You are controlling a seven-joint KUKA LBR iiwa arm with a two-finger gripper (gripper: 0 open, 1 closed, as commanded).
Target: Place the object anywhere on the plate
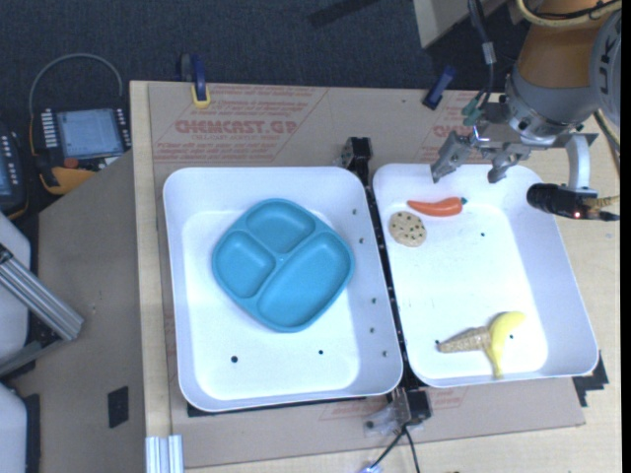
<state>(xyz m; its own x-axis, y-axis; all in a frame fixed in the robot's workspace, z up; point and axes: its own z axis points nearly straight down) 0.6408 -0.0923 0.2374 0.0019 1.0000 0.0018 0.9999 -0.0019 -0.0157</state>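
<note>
one carrot (pixel 435 206) lying crosswise; green tip rightward

Red printing runs across the brown protective sheet (pixel 296 116) that covers the table behind the two bins. The largest line, above the left bin, appears to read "CHEMCAST GP". Smaller red lines sit above and below it, and more faint red print lies further right on the same sheet, all too small to read. A small screen (pixel 87 131) at far left is lit, its contents illegible.
</note>
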